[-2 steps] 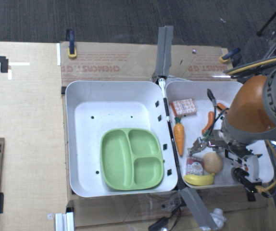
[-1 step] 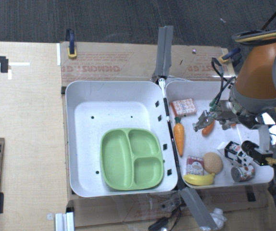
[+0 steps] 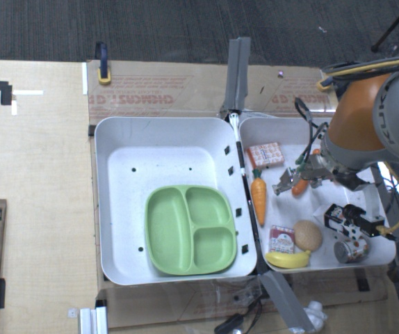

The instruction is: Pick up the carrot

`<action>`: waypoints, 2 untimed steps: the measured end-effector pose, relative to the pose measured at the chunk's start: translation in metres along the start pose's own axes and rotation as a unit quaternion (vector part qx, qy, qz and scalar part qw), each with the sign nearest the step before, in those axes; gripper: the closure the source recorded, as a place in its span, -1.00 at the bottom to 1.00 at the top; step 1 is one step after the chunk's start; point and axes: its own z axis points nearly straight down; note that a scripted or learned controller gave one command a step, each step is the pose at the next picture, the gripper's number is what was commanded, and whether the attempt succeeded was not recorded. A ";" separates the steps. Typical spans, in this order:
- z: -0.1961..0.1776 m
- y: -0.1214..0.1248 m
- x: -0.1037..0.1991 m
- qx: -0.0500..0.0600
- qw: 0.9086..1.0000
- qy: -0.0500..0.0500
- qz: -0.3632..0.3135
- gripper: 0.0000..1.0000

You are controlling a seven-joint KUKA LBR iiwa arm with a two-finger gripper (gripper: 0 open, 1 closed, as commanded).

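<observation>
My arm point(image 3: 394, 110) is a thick rounded tube, grey on the upper section, with a broad orange band point(image 3: 356, 117) wrapped round it above the wrist. Below the band the casing narrows into a grey wrist piece point(image 3: 338, 160). Thin dark cables point(image 3: 309, 127) loop along the wrist. My gripper point(image 3: 291, 181) is a small cluster of bare silvery metal parts, too blurred to make out further.

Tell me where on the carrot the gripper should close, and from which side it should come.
Grip the carrot across its thick orange middle, coming straight down from above. It lies lengthwise along the right bin's left wall, green top toward the far end, so the fingers should probably close across its width, and the wall-side finger has little room. The gripper hangs just to its right.
</observation>
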 end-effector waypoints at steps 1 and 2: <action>0.012 0.044 -0.041 -0.001 1.000 0.000 -0.014 -1.00; 0.004 0.044 -0.041 0.000 1.000 -0.001 -0.015 1.00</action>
